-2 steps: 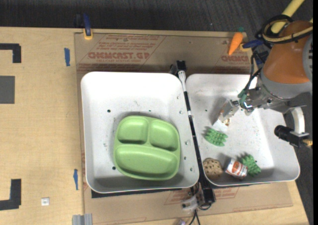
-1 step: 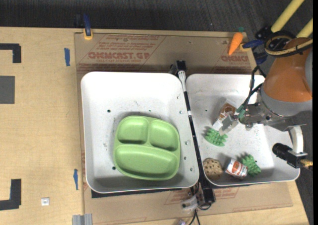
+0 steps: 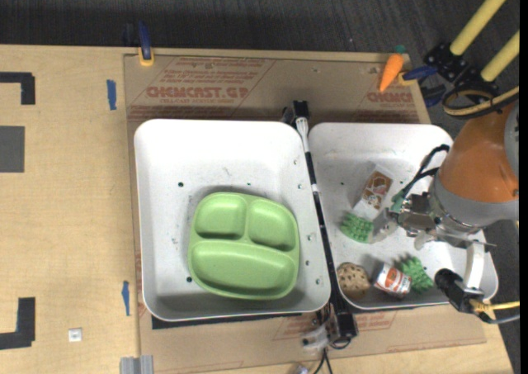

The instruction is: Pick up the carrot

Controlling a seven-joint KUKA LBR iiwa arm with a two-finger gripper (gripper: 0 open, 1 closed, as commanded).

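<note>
Left bin (image 3: pixel 157 199): held green divided plate (image 3: pixel 245 244). Right bin (image 3: pixel 330 149): held green toy (image 3: pixel 356 228), cookie (image 3: pixel 353 278), red can (image 3: pixel 393 281). Carrot (image 3: pixel 391 72) lay outside, on cardboard beyond right bin's far rim. Gripper (image 3: pixel 412 217) hovered over right bin, well apart from carrot; finger state undeterminable.

Two white bins (image 3: pixel 157 199) (image 3: pixel 346 145); one green tray (image 3: pixel 244 244); one carrot (image 3: pixel 392 71) at 1 o'clock; one cookie (image 3: pixel 353 279), one can (image 3: pixel 393 281), one packet (image 3: pixel 376 189), two green pieces (image 3: pixel 357 227) (image 3: pixel 418 273).
</note>
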